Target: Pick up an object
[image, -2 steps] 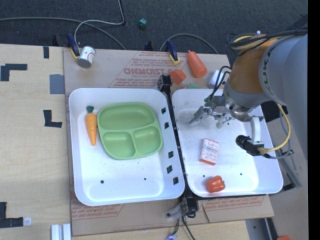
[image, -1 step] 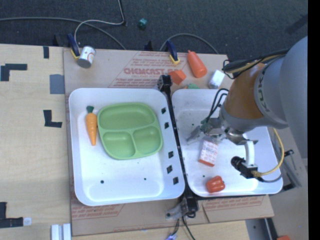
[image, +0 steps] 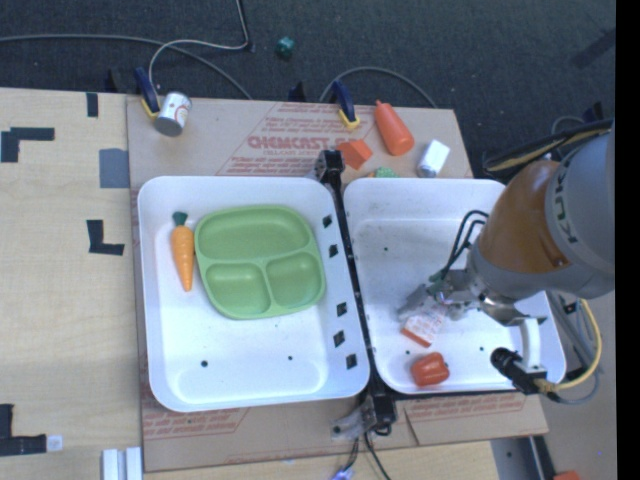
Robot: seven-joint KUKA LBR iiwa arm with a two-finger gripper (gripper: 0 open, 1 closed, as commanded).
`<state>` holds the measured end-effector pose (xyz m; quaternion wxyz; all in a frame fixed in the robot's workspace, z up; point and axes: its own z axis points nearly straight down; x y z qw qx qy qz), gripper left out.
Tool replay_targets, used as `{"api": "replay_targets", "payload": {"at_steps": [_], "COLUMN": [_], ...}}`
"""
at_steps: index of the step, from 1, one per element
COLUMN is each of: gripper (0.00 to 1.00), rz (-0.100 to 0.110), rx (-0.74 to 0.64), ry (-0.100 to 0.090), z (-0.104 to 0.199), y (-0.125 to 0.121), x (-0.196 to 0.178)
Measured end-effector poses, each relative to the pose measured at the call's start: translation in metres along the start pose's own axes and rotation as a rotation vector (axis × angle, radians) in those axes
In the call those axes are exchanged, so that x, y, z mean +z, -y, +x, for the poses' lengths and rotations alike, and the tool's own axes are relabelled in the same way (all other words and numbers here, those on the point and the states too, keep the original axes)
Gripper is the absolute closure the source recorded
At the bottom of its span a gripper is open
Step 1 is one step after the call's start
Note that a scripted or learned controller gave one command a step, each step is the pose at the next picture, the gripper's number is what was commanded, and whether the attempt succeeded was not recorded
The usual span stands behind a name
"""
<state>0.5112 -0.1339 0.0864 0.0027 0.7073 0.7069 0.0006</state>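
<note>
In the right bin (image: 400,218) my gripper (image: 428,302) reaches down from the right, its tip over a small white and red packet (image: 424,326) on the bin floor. A red tomato-like toy (image: 430,370) lies near the bin's front edge, just below the packet. In the left bin (image: 160,298) a green divided plate (image: 262,260) sits in the middle, with a toy carrot (image: 183,252) to its left. The arm's grey wrist and orange band (image: 530,223) cover the right part of the right bin.
Behind the bins on the cardboard lie an orange toy (image: 393,128), a small orange block (image: 357,152), a white cube (image: 434,156) and a small can (image: 173,112). Cables run along the back. A black divider (image: 345,268) separates the bins.
</note>
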Motion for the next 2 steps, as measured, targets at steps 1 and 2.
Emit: {"api": "replay_targets", "payload": {"at_steps": [1,2], "gripper": [1.00,1.00], "rz": [-0.001,0.004], "rx": [-0.001,-0.004], "ry": [-0.001,-0.004], "z": [0.001,0.086], "y": [-0.001,-0.022], "x": [-0.010,-0.098]}}
